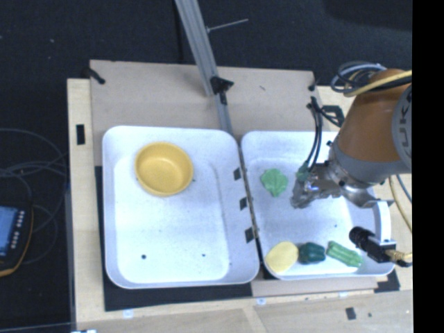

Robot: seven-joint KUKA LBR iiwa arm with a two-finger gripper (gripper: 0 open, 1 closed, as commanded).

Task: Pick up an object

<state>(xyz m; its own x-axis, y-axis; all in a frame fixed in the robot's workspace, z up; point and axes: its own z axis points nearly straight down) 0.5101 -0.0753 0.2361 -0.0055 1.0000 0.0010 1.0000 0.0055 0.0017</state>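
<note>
Along the near rim of the right white plastic bin, from seven to five o'clock: a pale yellow rounded soft piece, a dark green lumpy piece, a light green oblong piece.

Mid-bin, my gripper hangs low over the floor. I cannot tell how its fingers stand; nothing shows between them.

Likeliest target, by my judgement: the light green crumpled leaf-like piece, near the gripper at its ten o'clock, apart from it.

To do this well: shift toward ten o'clock, centre over the leaf, descend straight, close only when straddling it. It looks soft, so grip its bulk.

Farther off, the left white plastic bin holds a yellow round plastic bowl, upright.
</note>
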